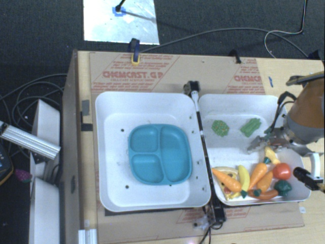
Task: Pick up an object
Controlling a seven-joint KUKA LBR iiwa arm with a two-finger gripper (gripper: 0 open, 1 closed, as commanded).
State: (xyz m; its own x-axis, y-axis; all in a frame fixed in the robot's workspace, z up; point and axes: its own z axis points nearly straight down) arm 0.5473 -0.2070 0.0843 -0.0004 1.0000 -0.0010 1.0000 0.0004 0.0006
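Several toy vegetables (254, 179) (right bin (233, 105)) just below pincer (261, 142).

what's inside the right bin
The right bin holds two green pieces near the back and a pile of toy vegetables at the front: carrots, a banana, a tomato. The arm covers the bin's right side.

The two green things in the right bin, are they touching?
Apart. The camera view shows bare white bin floor between the round green piece and the longer green piece.
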